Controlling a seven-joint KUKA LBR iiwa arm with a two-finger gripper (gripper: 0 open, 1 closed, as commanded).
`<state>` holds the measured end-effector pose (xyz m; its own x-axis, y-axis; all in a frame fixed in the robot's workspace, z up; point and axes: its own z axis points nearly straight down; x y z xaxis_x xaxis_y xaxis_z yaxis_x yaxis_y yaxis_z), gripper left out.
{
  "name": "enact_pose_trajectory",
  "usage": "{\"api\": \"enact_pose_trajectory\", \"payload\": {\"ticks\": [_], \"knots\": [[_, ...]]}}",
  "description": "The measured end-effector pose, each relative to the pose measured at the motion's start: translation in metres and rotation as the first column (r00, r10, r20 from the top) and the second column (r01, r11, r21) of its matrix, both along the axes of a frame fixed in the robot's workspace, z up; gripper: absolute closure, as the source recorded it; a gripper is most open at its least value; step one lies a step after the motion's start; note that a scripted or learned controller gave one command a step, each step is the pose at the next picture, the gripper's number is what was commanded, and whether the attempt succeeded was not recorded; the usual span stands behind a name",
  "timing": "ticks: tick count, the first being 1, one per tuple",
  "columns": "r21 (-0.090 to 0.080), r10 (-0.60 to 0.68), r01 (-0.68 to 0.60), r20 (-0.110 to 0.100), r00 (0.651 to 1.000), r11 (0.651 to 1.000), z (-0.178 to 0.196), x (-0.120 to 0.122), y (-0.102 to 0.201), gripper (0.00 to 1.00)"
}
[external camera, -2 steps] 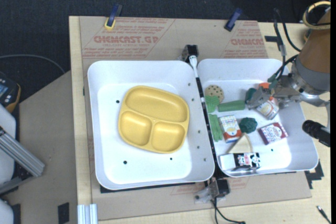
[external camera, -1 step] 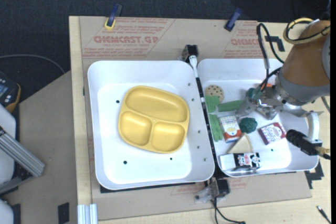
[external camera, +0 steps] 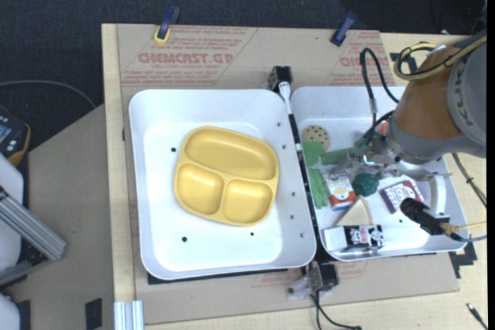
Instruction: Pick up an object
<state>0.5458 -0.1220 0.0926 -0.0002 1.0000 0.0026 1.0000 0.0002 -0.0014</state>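
My gripper is low in the right bin, over a heap of small things. Under and beside it lie a long green piece, a dark green round thing and a red-and-white packet. A purple-and-white packet sits just right of those. A tan speckled disc rests toward the bin's back left. Near the front rim lies a small black-and-white item, with a thin wooden stick above it. The arm's wrist hides whatever is straight under the gripper.
The left bin holds a yellow divided plate. A raised rim between the two bins runs just left of the green piece. Blue clamps pin the board at the back.
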Motion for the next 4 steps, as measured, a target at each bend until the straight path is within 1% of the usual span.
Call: {"api": "enact_pose_trajectory", "payload": {"ticks": [1, 2, 3, 4], "knots": [[0.002, 0.0, 0.0, 0.003, 1.0, 1.0, -0.004, 0.002, 0.001, 0.0], [0.001, 0.0, 0.0, 0.012, 1.0, 1.0, 0.009, 0.005, 0.001, 1.0], [-0.006, 0.001, -0.001, 0.009, 1.0, 1.0, 0.071, 0.011, -0.003, 1.0], [-0.005, 0.0, 0.0, 0.007, 1.0, 1.0, 0.115, 0.006, -0.004, 1.0]]}}
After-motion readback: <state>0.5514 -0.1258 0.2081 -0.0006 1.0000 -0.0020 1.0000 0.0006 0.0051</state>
